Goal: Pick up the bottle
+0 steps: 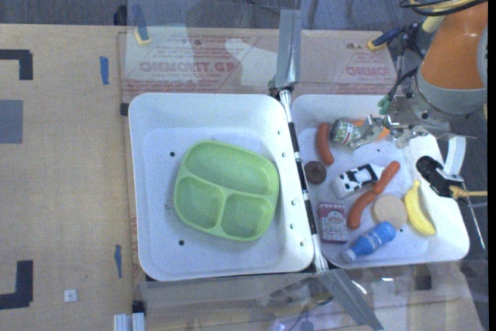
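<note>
The bottle (372, 239) is blue with a pale cap and lies on its side near the front edge of the right bin (449, 248). My gripper (382, 127) is at the back of that bin, well behind the bottle. It is close against the right end of a small green and silver can (344, 132). The grey arm with its orange band (457, 50) reaches in from the upper right.
The right bin also holds a red sausage (324, 144), a brown disc (315, 171), a black and white toy (357, 179), an orange sausage (373, 184), a tan disc (390, 211), a banana (419, 210) and a red packet (333, 222). A green divided plate (225, 190) lies in the left bin (155, 120).
</note>
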`<state>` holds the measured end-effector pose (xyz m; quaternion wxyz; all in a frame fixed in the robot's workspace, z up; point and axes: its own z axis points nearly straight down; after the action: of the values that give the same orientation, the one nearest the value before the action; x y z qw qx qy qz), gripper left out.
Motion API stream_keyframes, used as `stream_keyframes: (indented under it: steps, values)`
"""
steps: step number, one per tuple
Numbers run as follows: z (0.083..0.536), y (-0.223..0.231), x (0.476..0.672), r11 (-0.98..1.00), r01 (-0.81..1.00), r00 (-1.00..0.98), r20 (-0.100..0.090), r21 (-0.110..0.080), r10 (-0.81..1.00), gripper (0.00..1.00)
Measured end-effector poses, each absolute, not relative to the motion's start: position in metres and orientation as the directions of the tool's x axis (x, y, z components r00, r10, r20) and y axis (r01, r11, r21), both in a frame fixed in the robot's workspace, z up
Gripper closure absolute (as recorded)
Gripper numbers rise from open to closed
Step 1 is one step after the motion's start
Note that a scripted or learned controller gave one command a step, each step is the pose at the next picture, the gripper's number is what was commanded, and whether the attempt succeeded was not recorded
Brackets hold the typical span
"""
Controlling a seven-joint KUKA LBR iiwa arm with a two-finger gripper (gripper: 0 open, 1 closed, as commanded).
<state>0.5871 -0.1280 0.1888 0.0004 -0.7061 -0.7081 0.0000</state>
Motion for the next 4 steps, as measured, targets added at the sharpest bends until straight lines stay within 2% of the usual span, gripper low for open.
stream_keyframes:
  steps: [1,2,3,4]
  values:
    - [0.145,-0.114,0.489,-0.083,0.997,0.083,0.0,-0.001,0.997,0.0]
    - [0.103,-0.125,0.481,-0.013,1.0,0.013,-0.001,0.007,1.0,0.0]
    - [0.095,-0.172,0.487,0.29,0.957,-0.29,-0.014,0.022,0.957,0.0]
    - [0.114,-0.136,0.48,0.332,0.943,-0.332,-0.001,0.002,0.943,0.0]
